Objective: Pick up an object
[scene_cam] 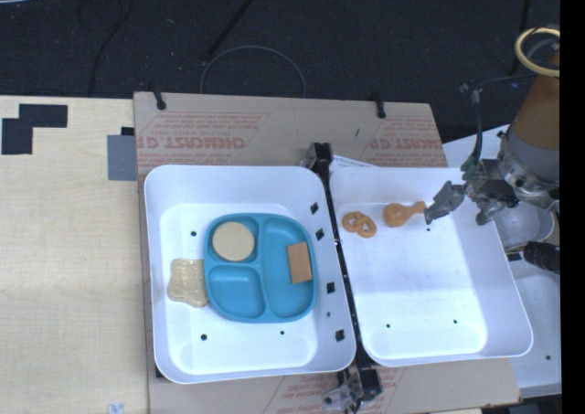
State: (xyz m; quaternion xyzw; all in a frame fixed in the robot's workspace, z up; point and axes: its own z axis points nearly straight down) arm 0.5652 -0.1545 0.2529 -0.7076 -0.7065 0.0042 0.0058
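In the right bin [457, 330] a tan pretzel [358, 224] lies near the back left corner. Beside it, to the right, lies a tan drumstick-shaped piece [400, 214]. My gripper [464, 205] hangs over the bin's back right part, open, with nothing between its fingers. Its left fingertip [444, 203] is right at the thin end of the drumstick-shaped piece. In the left bin [174, 211] sits a blue divided tray [247, 298] holding a round cracker [232, 241] and a brown rectangular block [299, 263]. A pale beige piece [187, 281] lies just left of the tray.
A black clamp strip [331, 257] runs between the two bins. Both bins rest on a cardboard sheet [274, 133] on the bench. The arm's grey body and orange band [539, 120] rise at the right, beyond the right bin's rim.
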